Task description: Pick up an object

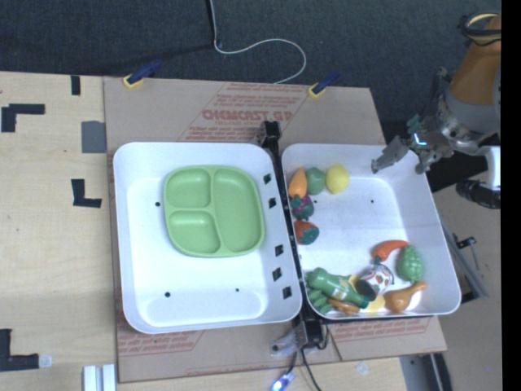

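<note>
Standing over the right bin, the arm's gripper hangs at the upper-right rim (whether it grips anything, I cannot tell); the nearest toy, a yellow ball, lies to the gripper's left, slightly lower in view.

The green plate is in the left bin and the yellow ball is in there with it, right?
Not quite. The green plate is in the left bin, but the yellow ball is in the right bin, near its top edge beside an orange toy. The camera view shows this.
</note>
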You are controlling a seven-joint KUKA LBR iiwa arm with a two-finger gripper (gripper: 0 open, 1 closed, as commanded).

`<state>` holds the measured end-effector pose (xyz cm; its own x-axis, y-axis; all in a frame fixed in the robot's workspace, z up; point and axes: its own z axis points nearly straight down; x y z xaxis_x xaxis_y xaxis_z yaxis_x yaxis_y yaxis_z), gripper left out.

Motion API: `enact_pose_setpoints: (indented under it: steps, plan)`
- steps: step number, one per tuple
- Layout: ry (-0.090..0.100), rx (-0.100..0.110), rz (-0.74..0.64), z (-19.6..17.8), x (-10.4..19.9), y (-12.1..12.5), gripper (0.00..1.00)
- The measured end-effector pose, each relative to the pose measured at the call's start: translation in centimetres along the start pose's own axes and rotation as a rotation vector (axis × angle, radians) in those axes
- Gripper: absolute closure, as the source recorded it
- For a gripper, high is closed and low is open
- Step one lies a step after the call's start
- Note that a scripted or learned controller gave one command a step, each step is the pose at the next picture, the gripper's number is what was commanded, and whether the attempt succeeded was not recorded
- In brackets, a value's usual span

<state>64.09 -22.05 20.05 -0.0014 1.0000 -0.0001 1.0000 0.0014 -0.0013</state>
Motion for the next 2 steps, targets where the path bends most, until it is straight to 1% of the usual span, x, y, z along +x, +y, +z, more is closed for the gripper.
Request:
enact_pose_setpoints:
  steps: [1,2]
  plan:
    - [0.004,0.006,-0.003,-1.1,7.7,-8.8,0.00]
    - [-0.003,-0.017,-0.002,-22.9,9.2,-13.2,0.00]
